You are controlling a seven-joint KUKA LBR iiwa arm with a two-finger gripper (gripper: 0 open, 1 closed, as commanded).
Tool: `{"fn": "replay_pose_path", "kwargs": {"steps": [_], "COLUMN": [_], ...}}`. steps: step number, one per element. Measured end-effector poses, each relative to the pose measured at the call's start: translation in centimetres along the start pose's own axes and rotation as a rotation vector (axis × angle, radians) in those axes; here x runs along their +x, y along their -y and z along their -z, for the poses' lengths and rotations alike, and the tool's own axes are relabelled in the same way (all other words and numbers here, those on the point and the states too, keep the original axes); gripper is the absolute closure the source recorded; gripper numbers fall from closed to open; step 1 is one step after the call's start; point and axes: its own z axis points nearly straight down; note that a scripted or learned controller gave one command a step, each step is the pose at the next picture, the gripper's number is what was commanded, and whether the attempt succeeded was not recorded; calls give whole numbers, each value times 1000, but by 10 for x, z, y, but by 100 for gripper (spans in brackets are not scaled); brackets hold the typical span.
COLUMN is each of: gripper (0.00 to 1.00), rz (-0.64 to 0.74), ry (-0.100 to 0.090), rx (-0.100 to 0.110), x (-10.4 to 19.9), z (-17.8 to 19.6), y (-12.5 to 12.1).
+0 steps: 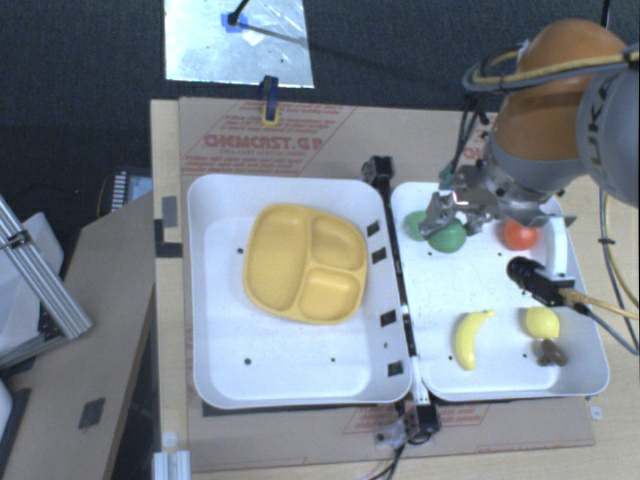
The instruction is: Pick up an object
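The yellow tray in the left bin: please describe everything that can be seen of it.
The yellow tray is a rounded-square plate of smooth, plastic-looking material, divided by low ridges into three compartments: one large on the left, two smaller on the right. It lies flat, right side up and slightly rotated, near the middle of the left bin, resting on the bin's white floor. Its compartments hold nothing, and nothing else touches it.
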Motion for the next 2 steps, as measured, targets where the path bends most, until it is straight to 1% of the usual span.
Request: {"fn": "replay_pose_path", "kwargs": {"steps": [1,2], "gripper": [100,100], "rz": [-1,-1], "ry": [0,0], "rx": [1,2], "x": [45,94], "z": [1,-14], "y": [15,20]}}
